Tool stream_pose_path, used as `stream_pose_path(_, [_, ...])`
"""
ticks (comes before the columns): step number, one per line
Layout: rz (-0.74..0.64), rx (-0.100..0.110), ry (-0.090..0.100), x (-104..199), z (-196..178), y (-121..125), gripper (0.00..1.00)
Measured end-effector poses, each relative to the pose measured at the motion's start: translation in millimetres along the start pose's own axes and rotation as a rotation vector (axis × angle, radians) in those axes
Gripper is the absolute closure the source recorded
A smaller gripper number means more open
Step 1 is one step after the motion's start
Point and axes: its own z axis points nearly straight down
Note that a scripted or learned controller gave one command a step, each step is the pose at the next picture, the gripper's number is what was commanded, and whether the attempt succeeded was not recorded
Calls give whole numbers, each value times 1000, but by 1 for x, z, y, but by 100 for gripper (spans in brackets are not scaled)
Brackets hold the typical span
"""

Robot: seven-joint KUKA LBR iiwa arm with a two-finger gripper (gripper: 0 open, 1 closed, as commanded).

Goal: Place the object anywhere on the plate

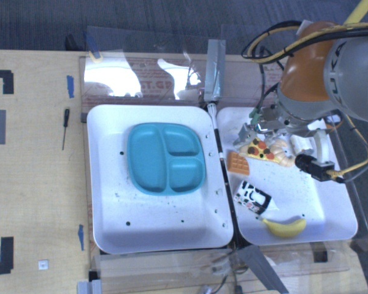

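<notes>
We find the hand (258, 129) over the pizza slice (265, 150), grip indeterminate; pickup stage; next, carry to plate (166, 158).

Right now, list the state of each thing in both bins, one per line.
Teal three-section plastic plate: flat in left bin, nothing on it.
Yellow toy banana: lying near right bin's front edge.
Pizza slice toy: lying under the gripper.
Orange waffle piece: flat by the divider.
Black-and-white block: lying tilted.

A screwdriver (65, 126) lies on the wooden bench (30, 188) (blue tape strips (70, 86) nearby).
</notes>
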Motion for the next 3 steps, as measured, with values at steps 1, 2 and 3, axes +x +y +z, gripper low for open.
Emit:
stream_pose_path(1, [-130, 2, 3, 81, 0, -28, 100])
stream_pose_path(2, [-168, 2, 2, 153, 28, -10, 100])
stream_pose_path(3, [-165, 0, 0, 150, 27, -9, 0])
